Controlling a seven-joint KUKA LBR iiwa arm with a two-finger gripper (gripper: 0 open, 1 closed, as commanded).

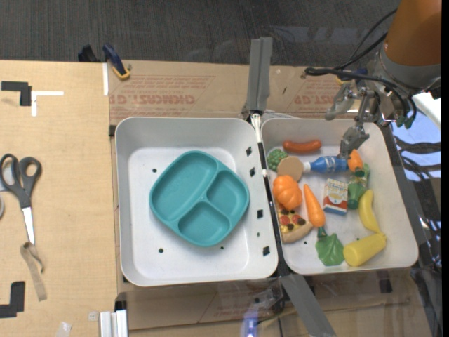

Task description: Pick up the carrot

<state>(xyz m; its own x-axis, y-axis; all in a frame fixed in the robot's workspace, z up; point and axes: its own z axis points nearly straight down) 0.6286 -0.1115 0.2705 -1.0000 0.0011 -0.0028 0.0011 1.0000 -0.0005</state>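
Note:
The carrot is orange with a green leafy top. It lies slanted in the middle of the right bin, between an orange pumpkin-like fruit and a small red and white carton. My gripper hangs over the bin's far right part, just above a blue bottle and well beyond the carrot. Nothing shows in its grasp.
Around the carrot lie a red sausage, a pizza slice, a banana, a yellow bottle and a green piece. The left bin holds a teal divided plate. Scissors lie far left.

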